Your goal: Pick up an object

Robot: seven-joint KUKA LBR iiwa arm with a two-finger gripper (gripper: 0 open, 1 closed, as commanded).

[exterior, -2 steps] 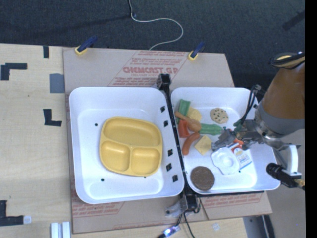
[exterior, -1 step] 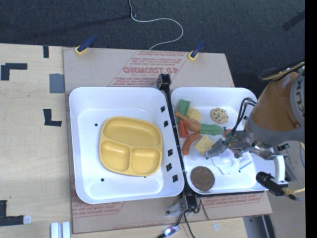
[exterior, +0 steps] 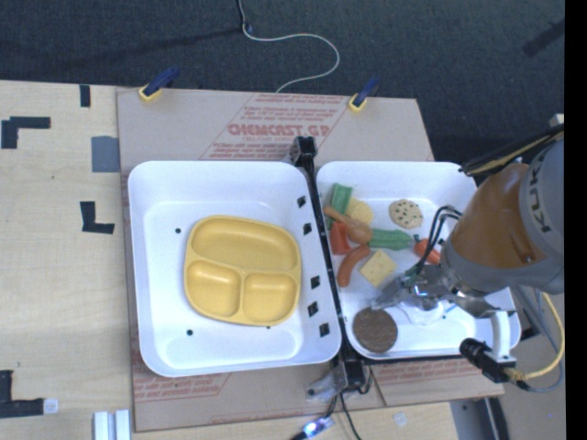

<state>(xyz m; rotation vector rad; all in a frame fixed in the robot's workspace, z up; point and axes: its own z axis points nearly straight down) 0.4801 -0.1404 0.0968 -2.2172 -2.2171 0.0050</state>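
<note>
The arm [exterior: 500, 236], grey with an orange band, reaches in over the right bin [exterior: 459, 177], and its jaws [exterior: 404, 291] hang low above the bin's floor, near the front wall. From this slanted overhead view it cannot be told whether the jaws are open or closed, and nothing can be seen between them.

Taking the right bin as the landmark, all the small food pieces lie inside it, mostly in its left half. A round dark brown patty [exterior: 375, 330] rests at the bin's front left corner, just beside the jaws and a little in front of them. A pale yellow cheese wedge [exterior: 377, 268] lies toward the middle of the bin, just behind the jaws. Left of it is an orange-red sausage [exterior: 352, 263], lying at a slant. A long green piece [exterior: 389, 239] stretches across the middle, and a shorter green piece [exterior: 340, 195] sits near the bin's back left corner. A speckled cookie [exterior: 404, 213] lies toward the back, near the arm's orange band. A small red-orange piece [exterior: 338, 236] lies against the bin's left wall.

To the left of the right bin, touching it along a shared edge, stands the left bin [exterior: 147, 186], which holds a yellow divided plate [exterior: 243, 269] at its middle. Both bins rest on a cardboard sheet [exterior: 275, 126] spread over the bench [exterior: 55, 246]. Behind the right bin a thin white cable [exterior: 303, 39] curls across dark carpet.
</note>
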